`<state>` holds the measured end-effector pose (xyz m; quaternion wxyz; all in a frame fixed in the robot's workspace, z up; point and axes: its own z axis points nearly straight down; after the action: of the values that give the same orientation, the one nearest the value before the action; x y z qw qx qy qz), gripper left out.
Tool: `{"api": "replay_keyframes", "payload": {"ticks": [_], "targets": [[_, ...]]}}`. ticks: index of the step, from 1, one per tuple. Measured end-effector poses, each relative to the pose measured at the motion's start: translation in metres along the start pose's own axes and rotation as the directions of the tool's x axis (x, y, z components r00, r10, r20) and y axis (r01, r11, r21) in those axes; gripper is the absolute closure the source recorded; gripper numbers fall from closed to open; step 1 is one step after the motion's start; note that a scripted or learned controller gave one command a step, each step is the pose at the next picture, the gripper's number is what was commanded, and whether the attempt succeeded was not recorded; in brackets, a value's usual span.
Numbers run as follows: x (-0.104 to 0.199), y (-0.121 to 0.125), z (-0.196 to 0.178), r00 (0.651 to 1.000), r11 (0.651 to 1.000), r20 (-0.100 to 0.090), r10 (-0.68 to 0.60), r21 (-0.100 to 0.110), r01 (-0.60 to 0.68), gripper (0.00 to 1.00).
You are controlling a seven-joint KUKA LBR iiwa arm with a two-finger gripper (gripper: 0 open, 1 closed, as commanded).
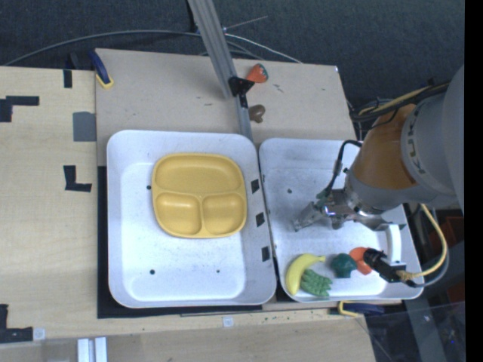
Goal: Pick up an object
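Bins two, yellow tray one, banana one

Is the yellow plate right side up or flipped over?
Right side up. The yellow plate lies flat in the left bin, and its three hollow sections face up. Nothing is in them.

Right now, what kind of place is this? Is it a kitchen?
Probably not a kitchen, more likely a robot lab. A robot arm reaches over two white bins on a wooden bench, and the food looks like toys: a banana and a yellow plate.
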<state>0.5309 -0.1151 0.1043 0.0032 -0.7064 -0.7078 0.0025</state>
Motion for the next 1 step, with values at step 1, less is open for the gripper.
{"api": "replay_keyframes", "payload": {"ticks": [1], "targets": [[0.0001,0.0001,0.0152,1.0,1.0,0.002,0.0,-0.007,0.0,0.0]]}}
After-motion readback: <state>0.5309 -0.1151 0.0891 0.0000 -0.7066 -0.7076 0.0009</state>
